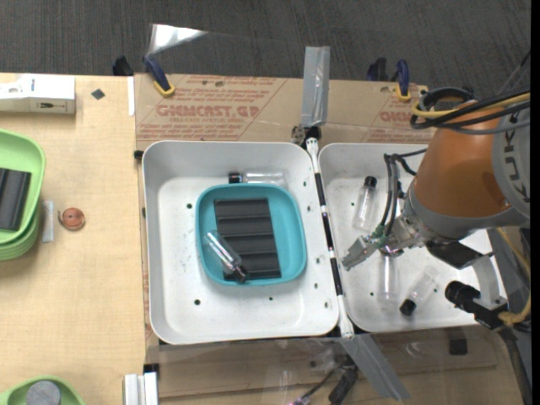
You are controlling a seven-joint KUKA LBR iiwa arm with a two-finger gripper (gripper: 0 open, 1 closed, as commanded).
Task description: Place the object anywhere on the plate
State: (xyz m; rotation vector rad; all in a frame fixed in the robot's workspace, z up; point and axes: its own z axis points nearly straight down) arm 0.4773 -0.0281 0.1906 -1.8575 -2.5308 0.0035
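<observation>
A teal square plate [294, 218] with a dark ridged insert sits in the left white bin [169, 251]. A clear vial with a black cap [224, 256] lies slanted on the plate's lower left part, its cap on the insert. My gripper [359, 254] hangs low over the left side of the right bin [354, 310], below the orange wrist band, pointing toward the divider. No object is visible in it. Three more clear vials lie in the right bin: one near the top [364, 201], one just right of the gripper [386, 278], one lower right [418, 296].
Another clear vial [256, 177] lies in the left bin just behind the plate. The arm's bulk [460, 180] covers the right bin's upper right. A green tray [18, 197] and a small orange disc [72, 218] sit on the wooden bench at left.
</observation>
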